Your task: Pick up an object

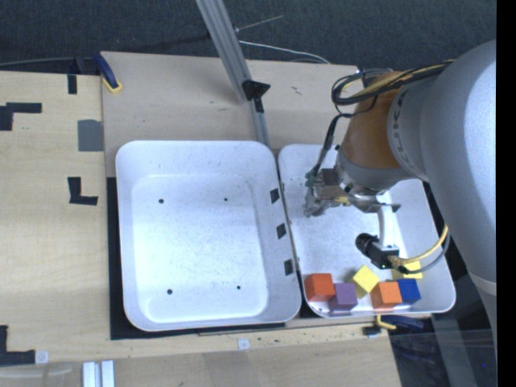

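Camera view: the gripper (316,200) hung over the upper part of the right bin (419,204); whether it was spread or pressed together could not be told. Five small blocks lay clustered along the bin's near edge: orange block (320,285), purple block (346,295), yellow block (365,279), second orange block (388,293), blue block (409,289). They appeared rigid, light and flat-faced, probably foam or wood. Opposite flat faces offered the best hold; tight packing might obstruct entry.
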Robot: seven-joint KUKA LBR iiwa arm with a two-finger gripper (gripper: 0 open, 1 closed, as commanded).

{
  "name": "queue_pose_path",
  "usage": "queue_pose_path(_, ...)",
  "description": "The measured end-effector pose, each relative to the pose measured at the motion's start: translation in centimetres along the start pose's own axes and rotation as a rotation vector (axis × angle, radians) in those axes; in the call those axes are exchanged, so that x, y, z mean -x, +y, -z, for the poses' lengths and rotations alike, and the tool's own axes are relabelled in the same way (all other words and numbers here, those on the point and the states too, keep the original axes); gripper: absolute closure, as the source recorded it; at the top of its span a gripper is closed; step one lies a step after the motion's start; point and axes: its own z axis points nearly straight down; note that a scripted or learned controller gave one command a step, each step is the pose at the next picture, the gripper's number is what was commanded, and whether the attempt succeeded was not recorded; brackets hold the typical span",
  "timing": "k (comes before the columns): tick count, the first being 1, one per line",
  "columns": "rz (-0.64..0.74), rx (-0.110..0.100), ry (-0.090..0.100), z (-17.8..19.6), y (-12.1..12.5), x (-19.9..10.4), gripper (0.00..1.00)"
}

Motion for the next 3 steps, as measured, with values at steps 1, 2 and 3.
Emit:
queue_pose_path(1, 0.011, -0.022, 0.023, -5.3, 10.8, 7.7, 1.00)
queue_pose_path(2, 0.014, -0.019, 0.018, -4.1, 10.8, 7.5, 1.00)
queue_pose_path(3, 0.016, -0.020, 0.016, -3.2, 10.8, 7.4, 1.00)
